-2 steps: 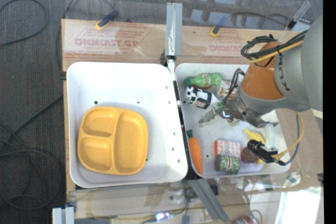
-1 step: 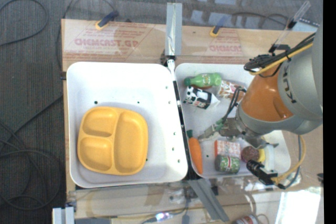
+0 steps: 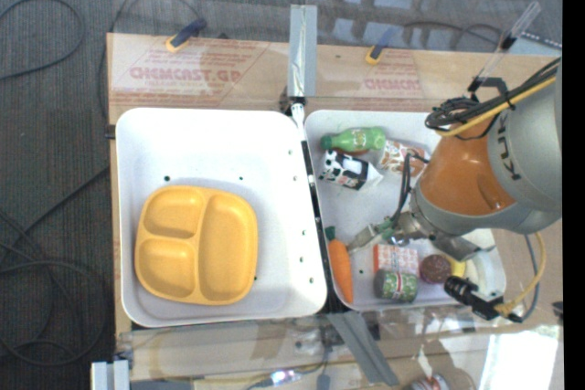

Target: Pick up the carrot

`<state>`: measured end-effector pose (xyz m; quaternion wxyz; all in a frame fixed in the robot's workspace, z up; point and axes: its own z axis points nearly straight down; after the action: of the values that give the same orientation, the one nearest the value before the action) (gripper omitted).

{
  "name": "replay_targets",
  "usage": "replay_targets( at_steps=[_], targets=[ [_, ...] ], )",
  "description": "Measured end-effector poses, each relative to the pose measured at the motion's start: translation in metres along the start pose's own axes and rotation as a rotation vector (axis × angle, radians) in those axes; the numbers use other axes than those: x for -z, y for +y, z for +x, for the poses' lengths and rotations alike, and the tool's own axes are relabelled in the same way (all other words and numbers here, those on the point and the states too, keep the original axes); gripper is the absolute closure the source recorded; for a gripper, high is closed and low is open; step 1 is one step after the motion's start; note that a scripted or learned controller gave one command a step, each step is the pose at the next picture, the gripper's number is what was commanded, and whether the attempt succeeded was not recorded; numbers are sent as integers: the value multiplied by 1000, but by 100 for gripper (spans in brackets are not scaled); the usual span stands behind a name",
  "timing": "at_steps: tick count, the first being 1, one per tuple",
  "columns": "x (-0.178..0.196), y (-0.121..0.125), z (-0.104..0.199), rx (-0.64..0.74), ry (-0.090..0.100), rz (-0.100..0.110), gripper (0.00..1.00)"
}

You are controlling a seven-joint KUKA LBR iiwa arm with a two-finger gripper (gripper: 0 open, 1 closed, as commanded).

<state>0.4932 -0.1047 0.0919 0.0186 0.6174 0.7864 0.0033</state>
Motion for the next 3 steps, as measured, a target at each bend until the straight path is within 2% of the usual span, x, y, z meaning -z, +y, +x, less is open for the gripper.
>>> replay_targets(
  at_steps=[1,2,3],
  targets=[
    [0,-1,-6,406,1,-1,0],
    [-2,-4,-7,511,14,4,0],
    [-2,-3,0,710,15,6,0]
  ],
)
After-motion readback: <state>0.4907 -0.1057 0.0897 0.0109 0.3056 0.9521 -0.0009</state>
